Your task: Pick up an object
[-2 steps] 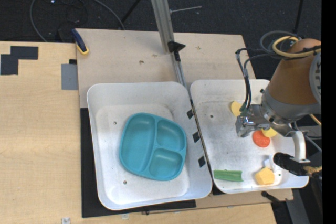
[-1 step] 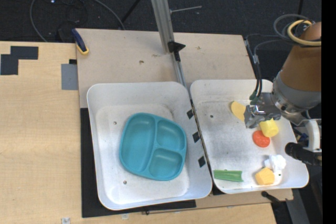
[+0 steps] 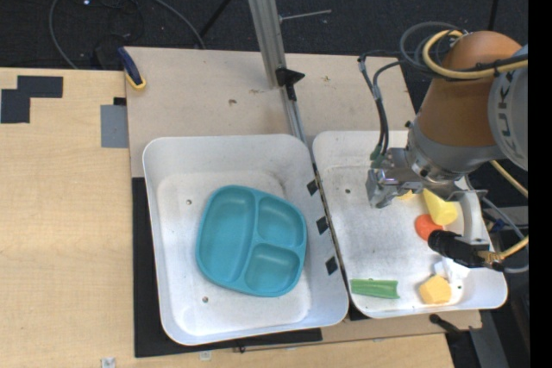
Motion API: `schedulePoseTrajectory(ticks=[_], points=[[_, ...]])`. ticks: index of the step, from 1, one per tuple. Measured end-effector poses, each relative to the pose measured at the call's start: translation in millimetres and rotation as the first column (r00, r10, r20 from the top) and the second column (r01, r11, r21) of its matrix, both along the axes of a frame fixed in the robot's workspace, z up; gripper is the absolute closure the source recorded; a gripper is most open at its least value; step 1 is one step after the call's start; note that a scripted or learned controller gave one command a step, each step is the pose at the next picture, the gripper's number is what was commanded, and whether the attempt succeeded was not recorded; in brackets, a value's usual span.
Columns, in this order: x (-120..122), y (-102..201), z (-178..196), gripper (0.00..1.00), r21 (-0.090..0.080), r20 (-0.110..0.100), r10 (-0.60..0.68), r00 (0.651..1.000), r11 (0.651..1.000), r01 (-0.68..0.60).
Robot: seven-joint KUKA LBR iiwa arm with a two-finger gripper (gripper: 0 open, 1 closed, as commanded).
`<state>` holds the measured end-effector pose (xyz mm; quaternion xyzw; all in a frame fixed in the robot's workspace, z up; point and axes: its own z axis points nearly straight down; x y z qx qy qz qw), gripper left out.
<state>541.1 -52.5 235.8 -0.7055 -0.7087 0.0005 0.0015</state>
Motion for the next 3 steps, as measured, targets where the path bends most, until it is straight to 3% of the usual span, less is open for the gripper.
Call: schedulePoseTrajectory(ticks=[3], points=[[62.8,147.0,-20.2,1.00,0.000,0.002,0.000,1.000,1.000,0.000]])
